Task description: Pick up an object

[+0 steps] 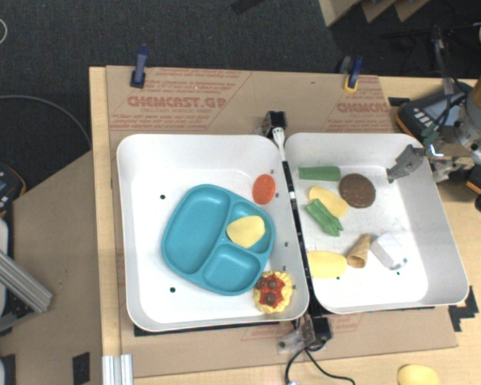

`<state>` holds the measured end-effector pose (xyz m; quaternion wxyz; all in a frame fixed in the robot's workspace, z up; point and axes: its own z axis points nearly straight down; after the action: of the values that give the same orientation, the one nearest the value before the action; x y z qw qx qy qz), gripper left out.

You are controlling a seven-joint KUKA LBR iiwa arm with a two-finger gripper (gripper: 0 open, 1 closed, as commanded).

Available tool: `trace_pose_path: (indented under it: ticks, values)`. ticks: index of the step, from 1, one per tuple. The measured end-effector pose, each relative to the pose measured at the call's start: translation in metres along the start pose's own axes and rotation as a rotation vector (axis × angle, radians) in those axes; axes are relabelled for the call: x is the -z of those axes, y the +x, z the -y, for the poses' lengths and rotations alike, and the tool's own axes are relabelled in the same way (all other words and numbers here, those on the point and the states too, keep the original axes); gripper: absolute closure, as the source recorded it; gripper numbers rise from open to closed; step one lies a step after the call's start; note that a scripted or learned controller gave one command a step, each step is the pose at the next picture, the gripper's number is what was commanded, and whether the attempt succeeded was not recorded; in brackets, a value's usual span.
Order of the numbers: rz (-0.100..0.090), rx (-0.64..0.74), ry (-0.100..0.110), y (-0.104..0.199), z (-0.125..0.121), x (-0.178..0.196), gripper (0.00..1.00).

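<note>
My gripper [405, 164] hangs over the right bin's [433, 295] far right rim, a little right of a brown disc [357, 191]. Nothing shows in its grasp. In that bin also lie a green bar [318, 172], a pale yellow piece [329, 200], a green pod [324, 217], a yellow lemon-like piece [327, 264], a tan cone [359, 250] and a small whitish item [387, 253]. The left bin [136, 215] holds a blue divided plate [200, 243] with a yellow piece [245, 231] on it, an orange ball [264, 188] and a red-and-yellow toy [273, 289].
The two bins meet along a black divider [293, 215] on a cardboard sheet [184, 99] held by blue clamps [139, 65]. The arm [469, 127] enters from the right. A yellow object [417, 374] lies on the bench at the bottom right.
</note>
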<state>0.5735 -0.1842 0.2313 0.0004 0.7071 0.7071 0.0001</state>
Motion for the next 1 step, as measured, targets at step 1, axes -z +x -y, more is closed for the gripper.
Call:
trace_pose_path:
  ticks: [1]
  values:
    - [-0.004,0.006,0.006,0.0682,-0.0013,-0.0482,0.00]
